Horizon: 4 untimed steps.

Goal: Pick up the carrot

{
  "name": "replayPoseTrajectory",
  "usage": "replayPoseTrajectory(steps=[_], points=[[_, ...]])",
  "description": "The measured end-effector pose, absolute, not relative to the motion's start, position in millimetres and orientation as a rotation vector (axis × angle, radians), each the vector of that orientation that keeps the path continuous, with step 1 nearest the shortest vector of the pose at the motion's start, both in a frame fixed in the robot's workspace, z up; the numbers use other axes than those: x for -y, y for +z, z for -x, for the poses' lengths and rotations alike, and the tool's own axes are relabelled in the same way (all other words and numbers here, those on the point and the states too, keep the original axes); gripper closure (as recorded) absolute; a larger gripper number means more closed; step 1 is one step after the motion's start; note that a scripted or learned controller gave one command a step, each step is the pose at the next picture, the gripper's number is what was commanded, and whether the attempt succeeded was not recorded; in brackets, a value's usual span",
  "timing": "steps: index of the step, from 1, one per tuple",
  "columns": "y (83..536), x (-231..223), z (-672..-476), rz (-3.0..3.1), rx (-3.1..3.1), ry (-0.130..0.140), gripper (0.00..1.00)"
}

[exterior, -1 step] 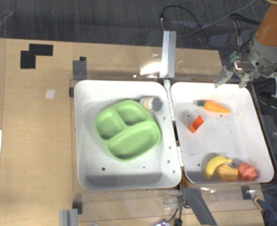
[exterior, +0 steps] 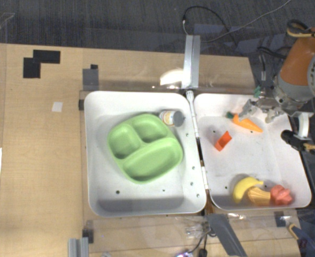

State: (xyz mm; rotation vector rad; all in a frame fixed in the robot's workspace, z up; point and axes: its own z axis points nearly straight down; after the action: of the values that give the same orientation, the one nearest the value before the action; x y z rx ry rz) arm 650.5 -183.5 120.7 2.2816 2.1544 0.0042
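Pale wood bench (exterior: 39, 159) carries two shallow white bins side by side, with dark floor and a loose cable beyond. Over the far part of the right bin (exterior: 264, 159) hangs the gripper (exterior: 261, 110), its fingers spread apart with nothing between them. Just beside and slightly below it in the picture lies the carrot (exterior: 245, 123), orange with a small green top, flat on the bin floor and angled across it.

The spread fingers look offset toward the carrot's thin end rather than centred on it, so a closing pinch could catch only the tip and let it slide out, or nudge it sideways. The far wall of the bin is near, which probably leaves little room to correct.

An orange block (exterior: 223, 141) sits near the carrot, apart from it. A banana (exterior: 246, 187) and a pinkish toy (exterior: 280, 195) lie at the near edge. In the left bin (exterior: 101, 197) rests a green divided plate (exterior: 145, 148) with a small jar (exterior: 171, 118) touching its rim.
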Motion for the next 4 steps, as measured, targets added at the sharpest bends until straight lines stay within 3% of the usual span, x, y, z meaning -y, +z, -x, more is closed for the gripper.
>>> replayPoseTrajectory(steps=[1,2,3,4], points=[[87.6,183.3,-642.7,-2.362,-2.065,0.006,0.0],[86.1,191.1,-664.9,-2.375,-2.096,-0.023,0.0],[128.8,195.1,-670.4,-2.281,-2.154,0.003,0.0],[87.7,174.0,-647.2,-2.316,-2.114,0.006,0.0]])
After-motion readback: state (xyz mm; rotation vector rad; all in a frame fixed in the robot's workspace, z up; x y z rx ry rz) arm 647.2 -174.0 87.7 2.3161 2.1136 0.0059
